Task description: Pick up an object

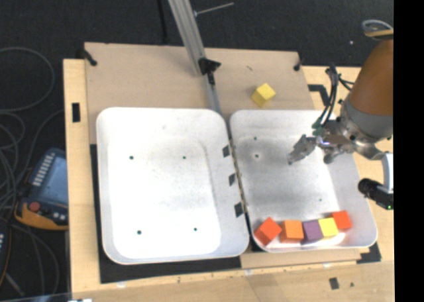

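Note:
Several small blocks lie in a row along the front wall of the right bin (265, 181): a red-orange one (268, 230), an orange one (292, 229), a purple one (311, 230), a yellow one (328, 227) and another red-orange one (342, 220). My gripper (313, 153) hangs over the back right part of that bin, well behind the row. It is open, and nothing shows between its fingers (297, 152). A yellow cube (263, 94) rests on the bench behind the right bin, outside both bins.
The left bin (159, 181) stands beside the right one, joined by clips at the middle. A slanted metal rail (189, 22) rises from the bench behind the bins. Cables and a hand-held pendant (48, 188) lie on the floor to the left.

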Tool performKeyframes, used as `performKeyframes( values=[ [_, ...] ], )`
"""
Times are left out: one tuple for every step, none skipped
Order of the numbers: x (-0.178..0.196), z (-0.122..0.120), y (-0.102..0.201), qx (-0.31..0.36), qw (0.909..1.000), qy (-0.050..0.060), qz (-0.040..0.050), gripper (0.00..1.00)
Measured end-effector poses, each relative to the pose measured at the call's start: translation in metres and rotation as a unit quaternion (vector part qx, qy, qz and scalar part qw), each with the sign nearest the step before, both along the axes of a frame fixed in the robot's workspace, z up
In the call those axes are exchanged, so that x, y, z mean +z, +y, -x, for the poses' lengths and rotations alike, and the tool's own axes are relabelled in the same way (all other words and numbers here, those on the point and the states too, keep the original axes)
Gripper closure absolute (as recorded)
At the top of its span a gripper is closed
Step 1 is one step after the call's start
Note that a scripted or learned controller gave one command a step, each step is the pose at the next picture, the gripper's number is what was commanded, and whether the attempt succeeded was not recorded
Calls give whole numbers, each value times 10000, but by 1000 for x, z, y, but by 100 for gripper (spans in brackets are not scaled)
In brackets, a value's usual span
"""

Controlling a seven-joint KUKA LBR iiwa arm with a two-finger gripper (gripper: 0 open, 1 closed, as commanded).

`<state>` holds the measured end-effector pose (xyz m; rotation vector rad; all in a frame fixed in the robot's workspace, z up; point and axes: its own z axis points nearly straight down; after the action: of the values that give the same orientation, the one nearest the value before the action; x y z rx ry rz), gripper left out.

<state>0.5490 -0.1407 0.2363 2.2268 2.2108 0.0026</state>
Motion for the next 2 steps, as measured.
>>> performKeyframes(
  values=[
    [-42, 62, 58, 58, 10000, 53, -22, 0],
    [-40, 43, 130, 84, 10000, 13, -19, 0]
  ],
)
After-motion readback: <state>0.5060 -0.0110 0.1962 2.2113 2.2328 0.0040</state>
